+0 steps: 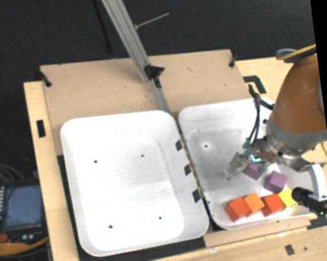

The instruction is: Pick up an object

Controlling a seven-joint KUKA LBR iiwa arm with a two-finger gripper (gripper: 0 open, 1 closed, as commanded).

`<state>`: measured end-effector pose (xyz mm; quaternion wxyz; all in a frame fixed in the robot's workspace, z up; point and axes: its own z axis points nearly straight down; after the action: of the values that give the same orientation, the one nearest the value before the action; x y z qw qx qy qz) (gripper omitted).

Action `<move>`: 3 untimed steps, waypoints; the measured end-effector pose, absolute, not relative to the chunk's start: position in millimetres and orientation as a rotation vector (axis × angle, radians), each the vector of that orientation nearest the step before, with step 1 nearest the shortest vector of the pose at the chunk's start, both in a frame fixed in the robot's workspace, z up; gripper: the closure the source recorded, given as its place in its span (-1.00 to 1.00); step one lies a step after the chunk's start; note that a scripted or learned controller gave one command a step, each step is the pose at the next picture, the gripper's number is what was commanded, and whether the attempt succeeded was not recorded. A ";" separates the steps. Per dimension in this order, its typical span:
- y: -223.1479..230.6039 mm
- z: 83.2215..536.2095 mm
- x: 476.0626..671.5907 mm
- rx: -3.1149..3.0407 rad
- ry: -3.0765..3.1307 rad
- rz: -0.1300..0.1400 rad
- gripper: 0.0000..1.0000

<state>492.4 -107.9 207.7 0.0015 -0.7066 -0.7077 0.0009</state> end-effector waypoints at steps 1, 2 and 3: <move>-107.9 209.6 493.4 -2.225 -2.220 -0.003 -1.00; -107.1 146.7 494.7 -2.222 -2.216 0.007 -1.00; -109.1 96.6 495.6 -2.227 -2.221 0.000 -1.00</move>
<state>495.6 -109.1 96.6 -0.0018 -0.7080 -0.7062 0.0001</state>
